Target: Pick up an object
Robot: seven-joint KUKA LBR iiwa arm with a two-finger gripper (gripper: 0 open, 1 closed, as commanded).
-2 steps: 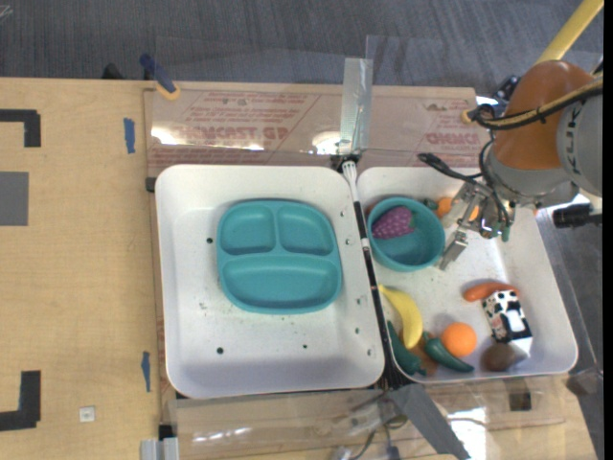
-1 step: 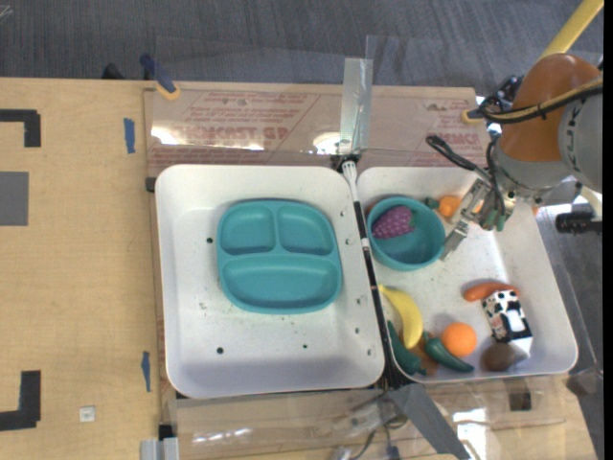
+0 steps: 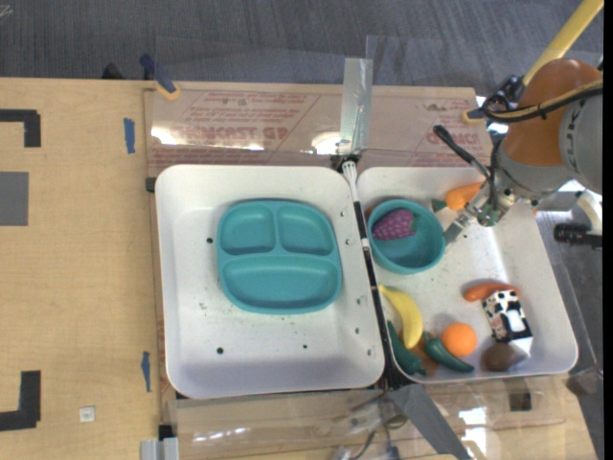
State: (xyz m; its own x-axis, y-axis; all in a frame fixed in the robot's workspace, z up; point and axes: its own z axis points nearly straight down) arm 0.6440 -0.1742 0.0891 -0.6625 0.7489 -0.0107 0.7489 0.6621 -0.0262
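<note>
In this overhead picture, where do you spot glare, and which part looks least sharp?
Camera view: glare on the clear sheet behind the left bin; arm and gripper look soft at the right; teal plate and banana stay fairly crisp.

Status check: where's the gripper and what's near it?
Gripper low over right bin's back edge. Orange piece right beside it. Teal bowl with purple grapes close by.
</note>
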